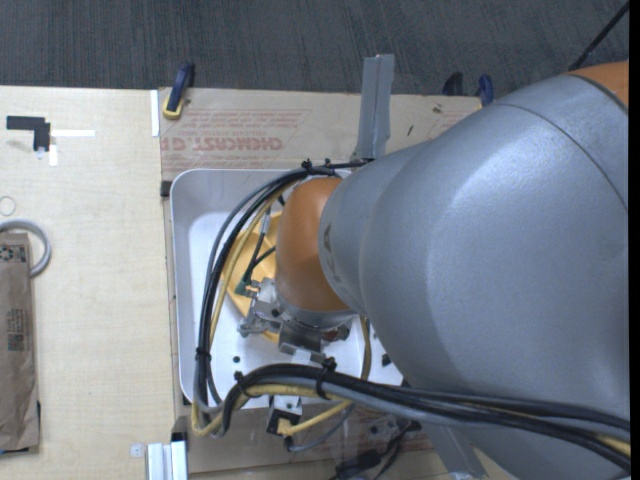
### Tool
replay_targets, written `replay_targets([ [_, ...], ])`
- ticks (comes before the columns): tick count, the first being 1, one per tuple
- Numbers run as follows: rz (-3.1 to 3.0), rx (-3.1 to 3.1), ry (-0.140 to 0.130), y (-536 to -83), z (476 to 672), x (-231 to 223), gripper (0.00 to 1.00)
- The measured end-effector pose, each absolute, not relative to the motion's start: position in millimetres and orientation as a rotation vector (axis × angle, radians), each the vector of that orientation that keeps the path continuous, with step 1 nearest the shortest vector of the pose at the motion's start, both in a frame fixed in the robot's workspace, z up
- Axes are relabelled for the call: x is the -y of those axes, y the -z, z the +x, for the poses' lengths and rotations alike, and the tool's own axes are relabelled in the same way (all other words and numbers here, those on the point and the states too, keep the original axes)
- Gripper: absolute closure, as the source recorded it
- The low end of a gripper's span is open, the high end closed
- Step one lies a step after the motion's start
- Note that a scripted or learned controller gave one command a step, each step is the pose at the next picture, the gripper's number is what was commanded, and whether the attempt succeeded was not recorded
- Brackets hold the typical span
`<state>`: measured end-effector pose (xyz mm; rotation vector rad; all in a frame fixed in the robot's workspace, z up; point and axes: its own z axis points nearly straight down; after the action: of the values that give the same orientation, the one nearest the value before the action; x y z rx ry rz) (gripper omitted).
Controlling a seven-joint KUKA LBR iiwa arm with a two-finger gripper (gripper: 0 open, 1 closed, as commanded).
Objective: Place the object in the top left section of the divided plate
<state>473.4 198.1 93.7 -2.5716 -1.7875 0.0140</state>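
Leftmost, a brown paper packet (17,343) lies on the pale wooden bench top (95,298), its small printed label too fine to read, with a grey metal ring (36,243) at its upper end. Above these sits a small black L-shaped bracket (30,128) beside strips of white tape. Further right, a blue and yellow clamp (179,88) grips the corner of a flat brown cardboard sheet (250,133) that carries red print, upside down from this side and reading something like "CHEMCAST". Below it lies a shallow white bin (184,268), over which black and yellow cables (215,268) loop. Next comes the orange band (300,248) and the metal wrist of the big grey arm (480,258), which covers most of the bin. The gripper, the divided plate and the object are all hidden beneath it, so whether anything is held cannot be told.
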Motion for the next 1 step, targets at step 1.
replay_targets([
  [1,-2.558,1.782,-0.044,-99.2,467.4,-199.4,1.0],
])
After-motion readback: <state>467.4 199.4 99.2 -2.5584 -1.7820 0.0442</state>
